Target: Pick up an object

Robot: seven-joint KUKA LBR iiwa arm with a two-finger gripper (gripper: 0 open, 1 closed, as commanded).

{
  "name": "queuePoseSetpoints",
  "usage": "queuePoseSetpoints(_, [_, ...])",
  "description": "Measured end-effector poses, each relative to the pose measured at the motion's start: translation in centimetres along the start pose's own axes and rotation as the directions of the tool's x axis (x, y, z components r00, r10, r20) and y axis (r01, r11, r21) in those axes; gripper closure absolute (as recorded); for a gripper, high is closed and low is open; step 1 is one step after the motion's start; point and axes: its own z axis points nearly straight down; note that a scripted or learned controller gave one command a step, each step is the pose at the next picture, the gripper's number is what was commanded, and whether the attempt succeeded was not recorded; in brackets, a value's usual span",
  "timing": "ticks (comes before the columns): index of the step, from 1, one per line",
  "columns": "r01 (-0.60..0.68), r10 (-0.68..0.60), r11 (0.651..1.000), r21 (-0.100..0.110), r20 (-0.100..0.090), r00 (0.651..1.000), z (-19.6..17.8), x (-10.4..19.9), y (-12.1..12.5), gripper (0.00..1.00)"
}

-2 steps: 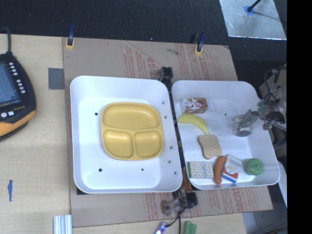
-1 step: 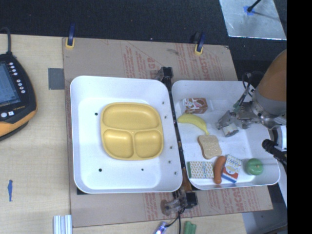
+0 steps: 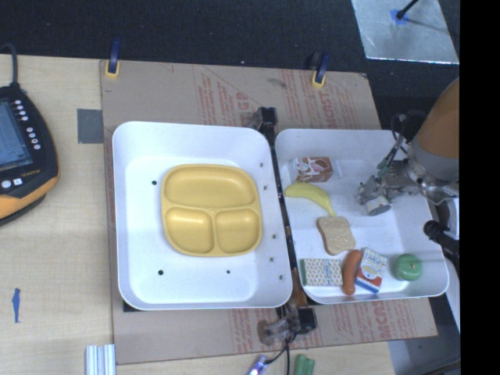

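Yellow and gently curved, a plastic toy banana [image 3: 309, 196] lies in the right-hand shallow white bin [image 3: 355, 141], near that bin's left wall, its tips darker than its smooth body. Just beyond it, toward the bin's far wall, sits a small brown-and-white printed packet [image 3: 313, 168]. On the banana's near side rests a tan toy slice of bread [image 3: 336, 234], and nearer still, along the bin's front wall, lie a pale green-speckled flat card [image 3: 322, 272], an orange-red toy sausage [image 3: 351, 271], a small white box with red and blue markings [image 3: 372, 269] and a round green toy fruit [image 3: 407, 267] — the sausage touches both the card and the box.

To the banana's right, well apart from it, the grey metal end effector [image 3: 375, 201] hangs low over the bin's bare floor, reaching in from the right under the grey arm with its orange band [image 3: 441, 127]. How far its fingers are spread cannot be told from this angle, and nothing is seen between them.

Left of the banana, across the two bins' touching walls, the left-hand shallow white bin [image 3: 133, 209] holds a yellow three-compartment plastic plate [image 3: 211, 208]. Both bins stand on a brown cardboard sheet [image 3: 195, 92] laid on the pale wooden worktop [image 3: 47, 287] — a black-and-orange handheld control pendant [image 3: 19, 155] lies at the worktop's left edge.
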Motion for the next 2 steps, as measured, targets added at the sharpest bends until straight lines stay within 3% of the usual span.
queuePoseSetpoints(1, [0.000,0.000,1.000,0.000,-0.001,1.000,1.0,7.2,-1.5,1.00])
queuePoseSetpoints(2, [-0.004,0.004,1.000,-0.004,-0.002,1.000,-9.1,14.1,4.8,1.00])
